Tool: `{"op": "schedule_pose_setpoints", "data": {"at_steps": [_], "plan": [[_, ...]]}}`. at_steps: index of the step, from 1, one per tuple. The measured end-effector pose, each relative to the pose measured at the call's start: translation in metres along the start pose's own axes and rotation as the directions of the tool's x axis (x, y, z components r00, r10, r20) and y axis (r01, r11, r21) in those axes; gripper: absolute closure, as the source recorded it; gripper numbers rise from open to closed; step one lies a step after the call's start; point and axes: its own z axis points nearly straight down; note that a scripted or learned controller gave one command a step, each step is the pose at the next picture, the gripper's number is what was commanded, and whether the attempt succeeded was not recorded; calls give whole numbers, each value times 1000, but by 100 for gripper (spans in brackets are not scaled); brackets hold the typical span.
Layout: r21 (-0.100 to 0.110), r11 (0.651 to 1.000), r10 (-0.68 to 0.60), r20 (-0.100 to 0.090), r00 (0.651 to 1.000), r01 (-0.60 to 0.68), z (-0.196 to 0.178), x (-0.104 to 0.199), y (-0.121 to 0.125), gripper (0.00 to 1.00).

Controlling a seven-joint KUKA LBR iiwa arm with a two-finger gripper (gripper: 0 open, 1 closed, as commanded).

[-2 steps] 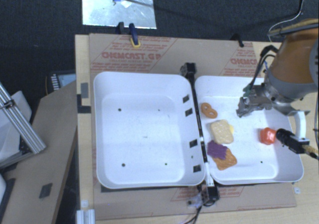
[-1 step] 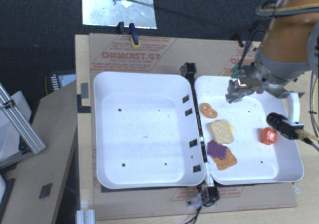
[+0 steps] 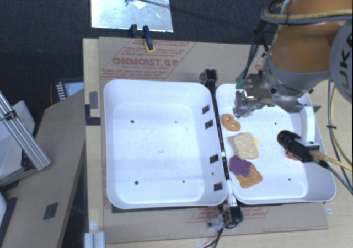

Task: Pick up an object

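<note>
Gripper [image 3: 242,110] poised over right bin [image 3: 317,189], finger state cannot be told.
Nothing seen held; pretzel [image 3: 230,122] just below, pick still to be done.

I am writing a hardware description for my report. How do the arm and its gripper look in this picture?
The arm has a rounded orange section ringed by a yellowish cable, above a grey metal wrist. Thin cables run down its side. The gripper is small, metallic grey.

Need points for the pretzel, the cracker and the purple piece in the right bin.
pretzel [image 3: 230,122]: camera view, on its looped body.
cracker [image 3: 245,145]: camera view, middle of its pale top face.
purple piece [image 3: 240,165]: camera view, middle of its visible top.
</note>
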Motion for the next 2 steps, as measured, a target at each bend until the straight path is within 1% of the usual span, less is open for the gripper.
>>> {"op": "schedule_pose_setpoints", "data": {"at_steps": [1,2], "plan": [[-7,1000,0,-2,1000,0,-94,66,2,100],[0,1000,-3,-3,1000,3,-139,164,-21,100]]}}
